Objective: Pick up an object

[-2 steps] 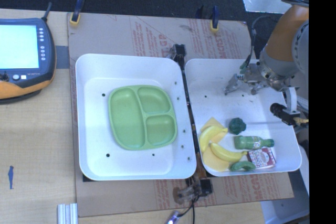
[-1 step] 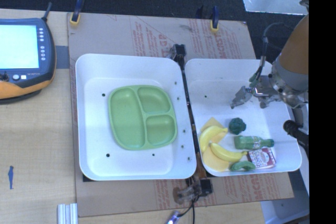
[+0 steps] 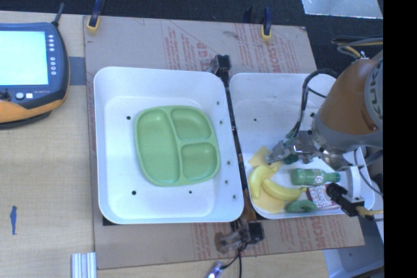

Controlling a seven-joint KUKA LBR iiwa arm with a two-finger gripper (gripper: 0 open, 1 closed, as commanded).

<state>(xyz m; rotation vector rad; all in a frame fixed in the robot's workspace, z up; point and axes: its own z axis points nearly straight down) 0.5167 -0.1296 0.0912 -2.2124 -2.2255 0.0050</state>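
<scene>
The right bin (image 3: 273, 101) holds a heap of small things at its near edge: two yellow bananas (image 3: 270, 187), a green bottle (image 3: 313, 176), a small green piece (image 3: 301, 206) and a red-and-white packet (image 3: 319, 196). My gripper (image 3: 288, 152) hangs low over the bananas' upper end, just left of the bottle. The arm's orange band (image 3: 348, 101) and grey wrist cover the right part of this bin. A green divided plate (image 3: 177, 145) lies in the middle of the left bin (image 3: 117, 107).
A black divider with a clamp (image 3: 223, 65) runs between the bins. A teach pendant (image 3: 29, 71) lies at the far left of the bench. Blue-and-yellow clamps (image 3: 95, 15) hold the cardboard's far edge. Cables (image 3: 355, 202) trail by the right bin's near corner.
</scene>
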